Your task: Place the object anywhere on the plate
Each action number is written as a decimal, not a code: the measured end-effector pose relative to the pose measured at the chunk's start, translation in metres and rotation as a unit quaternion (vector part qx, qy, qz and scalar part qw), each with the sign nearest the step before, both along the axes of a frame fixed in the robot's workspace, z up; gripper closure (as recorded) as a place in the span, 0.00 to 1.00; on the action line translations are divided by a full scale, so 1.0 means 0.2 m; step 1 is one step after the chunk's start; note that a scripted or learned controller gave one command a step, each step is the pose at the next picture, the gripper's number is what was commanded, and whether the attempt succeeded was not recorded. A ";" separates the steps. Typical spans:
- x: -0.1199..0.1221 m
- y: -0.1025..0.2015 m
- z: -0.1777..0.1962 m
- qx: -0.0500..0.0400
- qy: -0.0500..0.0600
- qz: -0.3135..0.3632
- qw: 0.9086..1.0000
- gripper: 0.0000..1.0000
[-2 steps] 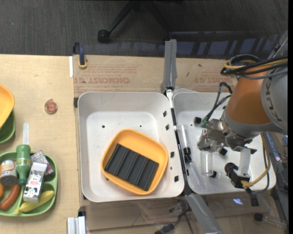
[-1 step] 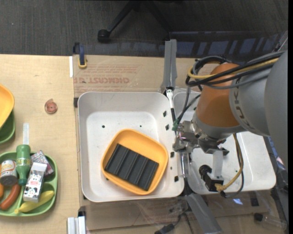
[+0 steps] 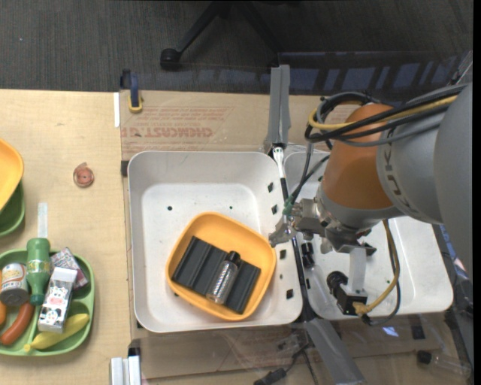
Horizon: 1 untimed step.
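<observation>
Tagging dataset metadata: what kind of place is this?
Likely a robotics lab, not a kitchen: arm over two white bins, toy food on a green plate, office-chair base on carpet.

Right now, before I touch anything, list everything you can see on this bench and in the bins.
White bins: two, white, side by side; left, right.
Yellow plate: one, yellow, in the left bin.
Black ridged block: one as far as I can tell, black, lying on the yellow plate.
Small bottle: one, clear with a dark cap, lying on the black ridged block.
Green plate: one, green, bench's front left.
Toy food: green bottle, can, carton, sausage, banana, all on the green plate.
Yellow dish: one, yellow, left edge.
Pink round thing: one, on the bare bench.
Cardboard sheet: one, brown, behind the bins.
Arm: one, grey and orange, over the right bin.
</observation>
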<state>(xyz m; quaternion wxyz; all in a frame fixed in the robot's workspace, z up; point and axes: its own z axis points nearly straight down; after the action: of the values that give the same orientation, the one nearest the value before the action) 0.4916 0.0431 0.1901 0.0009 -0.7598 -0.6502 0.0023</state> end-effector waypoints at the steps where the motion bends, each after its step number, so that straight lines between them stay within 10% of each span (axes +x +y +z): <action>1: 0.09 -0.16 0.01 0.000 0.000 -0.030 1.000 0.00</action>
<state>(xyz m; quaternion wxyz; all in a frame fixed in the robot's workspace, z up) 0.5092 0.0109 0.1920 0.0005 -0.7789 -0.6271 0.0024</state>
